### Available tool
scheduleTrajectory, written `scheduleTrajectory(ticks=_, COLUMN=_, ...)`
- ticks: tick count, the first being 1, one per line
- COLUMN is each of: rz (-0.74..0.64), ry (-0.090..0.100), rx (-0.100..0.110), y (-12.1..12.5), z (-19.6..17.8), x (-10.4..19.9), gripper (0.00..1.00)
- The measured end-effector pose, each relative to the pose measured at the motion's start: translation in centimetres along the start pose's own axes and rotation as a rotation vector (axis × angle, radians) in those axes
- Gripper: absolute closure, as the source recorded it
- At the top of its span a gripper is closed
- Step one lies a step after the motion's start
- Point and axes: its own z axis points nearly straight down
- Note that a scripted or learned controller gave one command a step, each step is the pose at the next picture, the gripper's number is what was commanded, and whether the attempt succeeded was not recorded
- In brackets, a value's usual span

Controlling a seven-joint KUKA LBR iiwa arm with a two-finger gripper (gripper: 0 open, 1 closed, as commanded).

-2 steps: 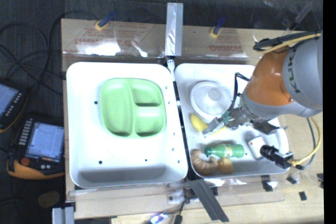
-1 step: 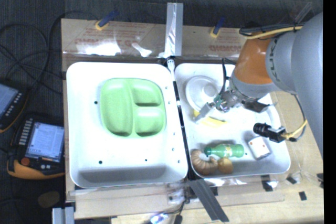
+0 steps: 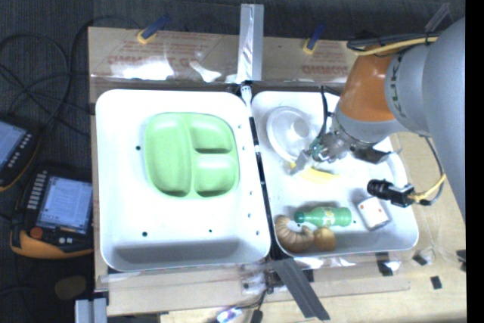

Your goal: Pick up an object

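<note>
We see the claw (image 3: 316,153) low in the right bin (image 3: 404,234), beside a clear cup (image 3: 286,128) | its grip unreadable to us | green bottle (image 3: 324,217) near front wall.

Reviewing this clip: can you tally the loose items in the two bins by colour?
Green: 2, divided tray in the left bin, bottle in the right bin
White or clear: 2, bowl, small block
Yellow: 1, piece under the tool
Brown: 1, curved item
Total: 6
</note>
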Motion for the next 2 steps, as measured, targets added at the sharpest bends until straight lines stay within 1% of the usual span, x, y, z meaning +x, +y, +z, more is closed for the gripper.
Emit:
scheduleTrajectory(ticks=1, rz=-0.163, ry=-0.028, rx=-0.038, y=-7.3, z=-2.1, x=1.7, gripper=1.00)
scheduleTrajectory(ticks=2, rz=0.027, ry=-0.027, rx=-0.041, y=-2.9, z=-15.2, x=4.9, gripper=1.00)
